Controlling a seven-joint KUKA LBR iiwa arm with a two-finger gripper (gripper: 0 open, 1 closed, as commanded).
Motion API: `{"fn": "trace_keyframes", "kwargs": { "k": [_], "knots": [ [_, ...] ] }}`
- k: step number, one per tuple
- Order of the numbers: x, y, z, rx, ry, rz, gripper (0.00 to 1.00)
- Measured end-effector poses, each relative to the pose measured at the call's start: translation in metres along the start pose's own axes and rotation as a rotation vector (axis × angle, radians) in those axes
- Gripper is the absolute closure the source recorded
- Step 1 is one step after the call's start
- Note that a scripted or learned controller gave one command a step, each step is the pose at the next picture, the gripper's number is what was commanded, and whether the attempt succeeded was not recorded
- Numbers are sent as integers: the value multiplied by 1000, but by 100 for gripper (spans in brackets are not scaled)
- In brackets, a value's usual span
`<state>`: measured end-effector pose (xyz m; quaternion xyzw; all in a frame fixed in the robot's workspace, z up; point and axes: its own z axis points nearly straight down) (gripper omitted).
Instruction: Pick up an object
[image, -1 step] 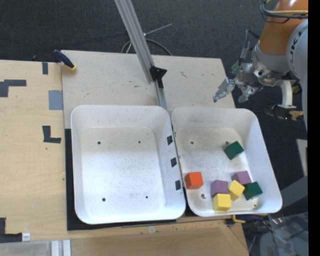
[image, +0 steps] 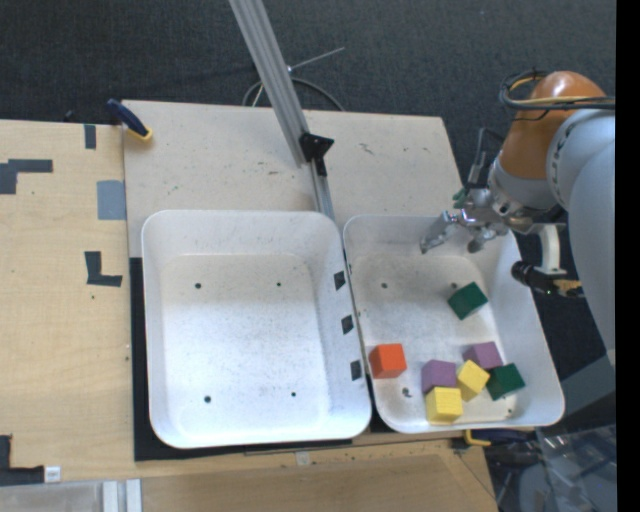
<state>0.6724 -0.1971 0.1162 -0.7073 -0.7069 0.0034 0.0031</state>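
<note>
Bench surface (image: 60, 300) carried two shallow white bins side by side, with the grey arm (image: 590, 190) and its orange band reaching in from three o'clock. The left bin (image: 160, 250) sat at about nine o'clock of the view's centre. The right bin (image: 530, 340) sat at four o'clock and held all the blocks.

The gripper (image: 440, 235) hovered over the right bin's twelve o'clock end, well apart from every block. Its fingers were too small and blurred to tell whether they stood apart or together; nothing showed between them.

One dark green block (image: 467, 299) lay alone near the middle of that bin, at roughly five o'clock from the gripper. It looked the easiest to take, with clear floor all round it. An orange block (image: 388, 360) lay by itself near the bin's seven o'clock wall. The rest crowded at the six o'clock end: two purple blocks (image: 438, 375), two yellow blocks (image: 472, 378) and a second green block (image: 506, 380), touching or nearly so.

The blocks appeared to be small, light, stiff cubes, unlikely to be harmed by a firm pinch. A grip across two opposite flat faces, fingers squared to the tilt of the lone green block, seemed soundest, since a corner hold might let it twist out.
</note>
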Motion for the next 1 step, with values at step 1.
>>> {"fn": "trace_keyframes", "kwargs": {
  "k": [1],
  "knots": [
    [-8, -65, 27, 0, 1, 1, 0]
  ]
}}
